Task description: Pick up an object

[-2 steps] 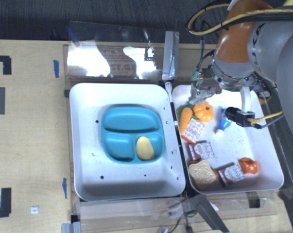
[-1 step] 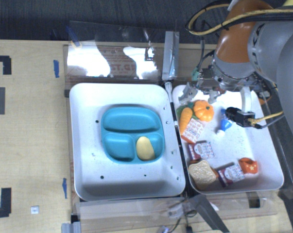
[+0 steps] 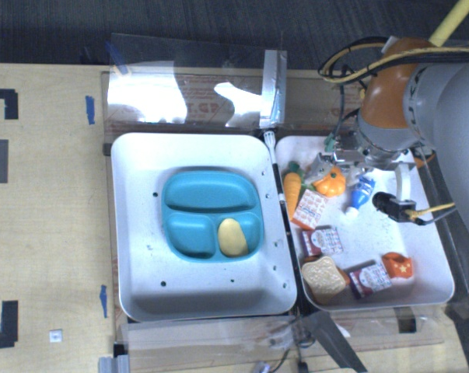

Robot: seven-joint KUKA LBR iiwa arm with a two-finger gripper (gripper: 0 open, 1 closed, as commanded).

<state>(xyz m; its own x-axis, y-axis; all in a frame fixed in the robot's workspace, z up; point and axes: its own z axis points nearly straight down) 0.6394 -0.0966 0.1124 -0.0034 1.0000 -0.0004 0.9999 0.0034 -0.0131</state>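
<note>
The arm reaches in from the right, and its gripper (image 3: 337, 164) hangs low over the far end of the right bin (image 3: 432, 264), right at a small orange fruit-like toy (image 3: 330, 183). Whether the fingers are spread or pinched on it I cannot tell. A clean pick probably needs them centred on the round toy. The carrot (image 3: 292, 188) and a white packet (image 3: 309, 208) crowd its left, a blue piece (image 3: 359, 194) its right. In the left bin (image 3: 141, 270), a blue tray (image 3: 207, 196) holds a yellow lemon (image 3: 232, 237).
</note>
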